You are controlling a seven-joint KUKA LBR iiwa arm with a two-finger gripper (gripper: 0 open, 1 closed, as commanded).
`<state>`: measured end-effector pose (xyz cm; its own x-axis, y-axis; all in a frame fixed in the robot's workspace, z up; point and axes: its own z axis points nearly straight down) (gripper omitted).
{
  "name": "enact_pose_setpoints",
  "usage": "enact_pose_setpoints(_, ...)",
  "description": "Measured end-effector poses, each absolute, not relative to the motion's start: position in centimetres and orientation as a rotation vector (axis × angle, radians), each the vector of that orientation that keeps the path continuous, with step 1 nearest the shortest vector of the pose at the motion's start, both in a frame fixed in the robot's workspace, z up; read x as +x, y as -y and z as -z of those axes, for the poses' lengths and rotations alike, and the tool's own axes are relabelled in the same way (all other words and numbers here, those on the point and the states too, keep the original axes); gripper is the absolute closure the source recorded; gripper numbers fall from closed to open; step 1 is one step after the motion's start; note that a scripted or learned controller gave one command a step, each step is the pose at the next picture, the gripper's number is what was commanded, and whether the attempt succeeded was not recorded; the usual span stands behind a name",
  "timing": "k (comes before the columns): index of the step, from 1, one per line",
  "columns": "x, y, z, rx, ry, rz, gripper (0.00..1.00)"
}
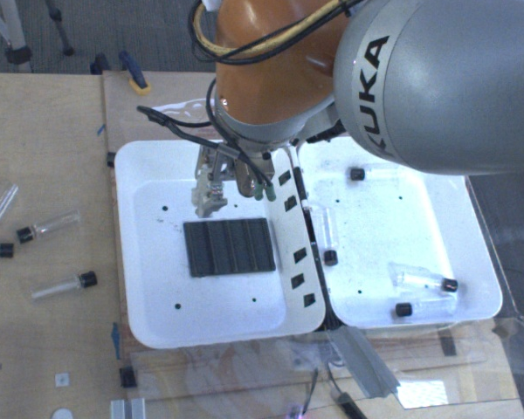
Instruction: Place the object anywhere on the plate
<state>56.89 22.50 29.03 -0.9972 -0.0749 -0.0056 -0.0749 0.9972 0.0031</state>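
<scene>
A dark ribbed rectangular plate (230, 246) lies flat in the middle of the left white bin (148, 312). My gripper (213, 195) hangs under the orange wrist, just above the plate's far left edge. Nothing shows clearly in it. Clear vials with black caps lie in the right bin (472, 260): one vial (326, 230) by the divider and another vial (424, 279) near the front right. Two loose black caps (356, 174) (403, 309) also sit there.
The big grey arm (437, 68) covers the top right of the view. Several more capped vials (63, 285) lie on the wooden bench left of the bins. A white divider strip with black marks (295, 234) runs between the bins.
</scene>
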Motion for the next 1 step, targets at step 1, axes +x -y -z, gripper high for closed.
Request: enact_pose_setpoints(1,57.07,-22.51,-21.94,-0.174,-3.135,-0.004,1.0)
